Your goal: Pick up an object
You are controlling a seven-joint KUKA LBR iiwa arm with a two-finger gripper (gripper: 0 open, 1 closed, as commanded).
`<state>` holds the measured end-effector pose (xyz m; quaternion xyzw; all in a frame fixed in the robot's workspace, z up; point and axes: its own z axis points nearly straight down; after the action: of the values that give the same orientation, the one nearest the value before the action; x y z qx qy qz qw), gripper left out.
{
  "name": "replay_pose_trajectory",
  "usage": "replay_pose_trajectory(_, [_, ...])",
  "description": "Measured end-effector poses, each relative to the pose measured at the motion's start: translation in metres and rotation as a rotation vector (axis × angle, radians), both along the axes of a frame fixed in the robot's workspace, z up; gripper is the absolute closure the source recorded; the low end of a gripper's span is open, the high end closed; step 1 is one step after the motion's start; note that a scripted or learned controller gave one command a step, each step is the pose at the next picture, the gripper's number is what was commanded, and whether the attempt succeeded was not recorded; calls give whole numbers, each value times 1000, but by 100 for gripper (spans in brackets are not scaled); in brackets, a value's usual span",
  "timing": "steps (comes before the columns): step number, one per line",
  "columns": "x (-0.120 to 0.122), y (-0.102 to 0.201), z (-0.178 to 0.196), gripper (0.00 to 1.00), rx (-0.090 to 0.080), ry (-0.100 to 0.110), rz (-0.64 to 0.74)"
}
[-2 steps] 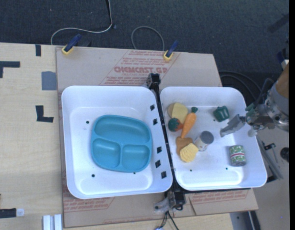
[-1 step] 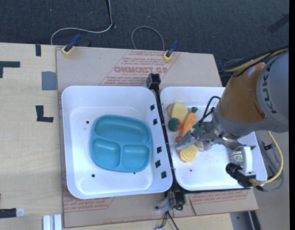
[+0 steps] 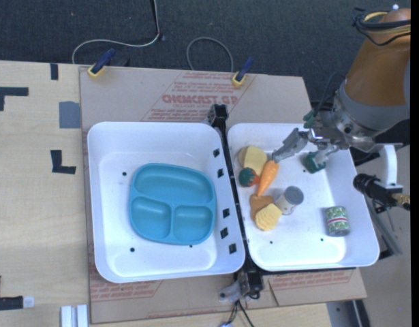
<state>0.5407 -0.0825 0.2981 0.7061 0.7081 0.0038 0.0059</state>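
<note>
Now, two white bins are seen side by side on the table (image 3: 32,203), over a brown cardboard sheet (image 3: 195,97). In the left bin (image 3: 103,148) one thing is counted: a blue divided plate (image 3: 172,204) with three compartments, lying flat near the middle. In the right bin (image 3: 359,251) six small things are counted. A pale yellow block (image 3: 252,157) is found near the divider, with a small green ball (image 3: 246,176) just below it and an orange carrot (image 3: 267,176) lying at a slant beside both, touching or nearly touching them. Lower down, a yellow corn piece (image 3: 268,217) is seen, an orange-brown piece (image 3: 259,201) at its upper edge, and a grey can (image 3: 289,199) on its side just to the right. A green-labelled can (image 3: 336,221) lies well apart, near the right wall.

The arm is brought in from the right, and the pincer (image 3: 308,152) is held above the upper part of the right bin, spread wide, one finger (image 3: 287,145) reaching toward the carrot and yellow block, the other green-tipped finger (image 3: 315,161) to the right. Nothing is seen between them.

Two clamps (image 3: 99,65) with yellow and blue are counted at the sheet's far edge.
</note>
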Motion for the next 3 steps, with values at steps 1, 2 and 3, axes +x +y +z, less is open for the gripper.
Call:
replay_pose_trajectory(1, [33,27,-121,0,4,23,0])
replay_pose_trajectory(2, [56,-24,-191,0,1,20,-5])
replay_pose_trajectory(3, [57,-20,-177,100,3,18,-2])
